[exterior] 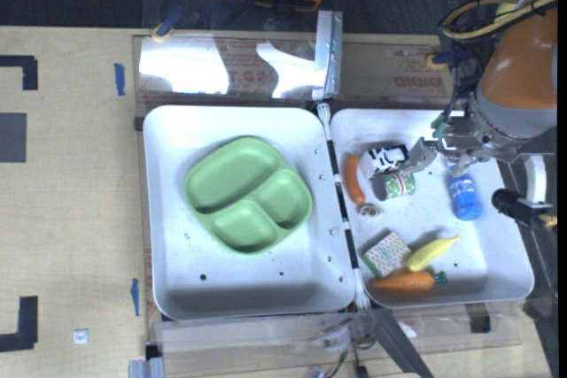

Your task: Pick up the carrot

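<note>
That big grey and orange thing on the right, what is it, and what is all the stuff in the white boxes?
It is a robot arm, and one camera looks down on it from above. Its grabbing end, the gripper, hangs over the right bin. Nothing is visibly caught in it. That bin holds toy food: the carrot it should pick up lies near the front edge, beside a banana and a small speckled block. Farther back are a sausage, a can and a blue bottle. The left bin holds a green plate with three sections.
</note>
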Robot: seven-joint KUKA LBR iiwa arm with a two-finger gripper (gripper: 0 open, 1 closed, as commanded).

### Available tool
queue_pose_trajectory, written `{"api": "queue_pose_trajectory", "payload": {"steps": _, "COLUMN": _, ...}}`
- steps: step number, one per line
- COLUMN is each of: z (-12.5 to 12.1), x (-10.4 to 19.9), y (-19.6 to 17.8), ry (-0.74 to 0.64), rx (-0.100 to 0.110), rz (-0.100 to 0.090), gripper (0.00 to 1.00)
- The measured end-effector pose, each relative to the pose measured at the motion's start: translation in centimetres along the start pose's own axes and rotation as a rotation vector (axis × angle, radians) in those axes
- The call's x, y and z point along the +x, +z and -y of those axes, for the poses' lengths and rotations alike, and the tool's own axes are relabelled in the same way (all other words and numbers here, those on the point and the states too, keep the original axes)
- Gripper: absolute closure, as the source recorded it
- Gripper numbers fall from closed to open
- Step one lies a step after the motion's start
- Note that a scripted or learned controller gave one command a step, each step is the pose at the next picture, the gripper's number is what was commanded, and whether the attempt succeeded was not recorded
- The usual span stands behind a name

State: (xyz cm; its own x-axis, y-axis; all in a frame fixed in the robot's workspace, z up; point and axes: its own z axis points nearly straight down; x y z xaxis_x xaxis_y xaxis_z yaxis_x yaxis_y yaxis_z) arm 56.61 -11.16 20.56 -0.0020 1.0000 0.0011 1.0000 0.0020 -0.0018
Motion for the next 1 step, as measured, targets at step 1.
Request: {"api": "queue_pose_trajectory", "payload": {"steps": 1, "z": 5.00, "x": -0.48, "y": 11.89, "ry": 0.231, "rx": -0.007, "rz": 0.000, "gripper": 0.00}}
